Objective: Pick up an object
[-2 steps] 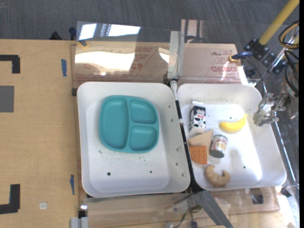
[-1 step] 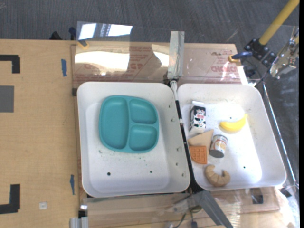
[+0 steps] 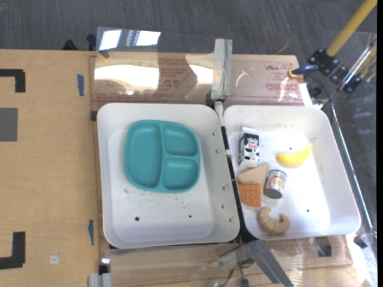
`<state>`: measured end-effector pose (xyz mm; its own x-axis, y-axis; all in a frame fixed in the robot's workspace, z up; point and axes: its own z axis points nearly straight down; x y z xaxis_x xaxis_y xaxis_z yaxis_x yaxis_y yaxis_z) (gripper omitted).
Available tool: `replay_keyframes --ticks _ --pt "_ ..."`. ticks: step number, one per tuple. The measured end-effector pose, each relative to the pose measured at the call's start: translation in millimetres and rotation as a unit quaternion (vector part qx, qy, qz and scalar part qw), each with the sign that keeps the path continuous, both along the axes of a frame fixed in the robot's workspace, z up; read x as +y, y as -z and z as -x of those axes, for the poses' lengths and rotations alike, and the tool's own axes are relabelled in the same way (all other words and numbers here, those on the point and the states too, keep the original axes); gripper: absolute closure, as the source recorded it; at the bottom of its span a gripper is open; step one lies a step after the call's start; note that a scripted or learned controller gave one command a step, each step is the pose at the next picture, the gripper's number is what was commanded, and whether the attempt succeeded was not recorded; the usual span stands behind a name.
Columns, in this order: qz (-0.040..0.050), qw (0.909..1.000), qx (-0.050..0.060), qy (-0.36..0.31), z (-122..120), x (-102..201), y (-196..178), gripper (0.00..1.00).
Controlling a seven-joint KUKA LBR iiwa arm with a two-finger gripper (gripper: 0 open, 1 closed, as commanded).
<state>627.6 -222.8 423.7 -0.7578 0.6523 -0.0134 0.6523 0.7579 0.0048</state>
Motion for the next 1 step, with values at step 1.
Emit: replay_keyframes --ticks 1 --pt "0.0012 0.9582 0.004 -0.286 14.1 -0.2 -1.0 1.0"
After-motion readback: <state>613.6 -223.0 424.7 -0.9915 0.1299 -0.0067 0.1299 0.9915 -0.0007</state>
